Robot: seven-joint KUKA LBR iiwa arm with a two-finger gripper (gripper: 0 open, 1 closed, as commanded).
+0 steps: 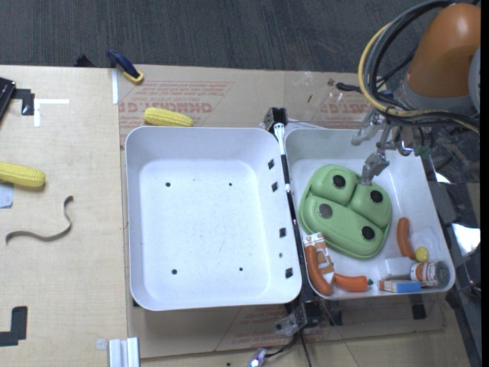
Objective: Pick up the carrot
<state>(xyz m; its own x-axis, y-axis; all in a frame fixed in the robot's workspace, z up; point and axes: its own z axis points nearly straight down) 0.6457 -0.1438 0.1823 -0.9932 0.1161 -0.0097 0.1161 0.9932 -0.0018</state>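
An orange carrot (403,238) lies in the right bin (428,176), near its right wall and just right of a green moulded tray (348,212). My gripper (372,167) hangs over the upper right part of the green tray, up and to the left of the carrot and apart from it. I see nothing held in it. The arm's orange band (451,29) is at the top right.
Two more orange sausage-like pieces (350,283) and a labelled one (318,264) lie at the right bin's front, beside a small bottle (429,272) and a box (399,285). The left bin (137,205) stands alongside. Corn cobs (168,117) (21,176) lie on the bench.
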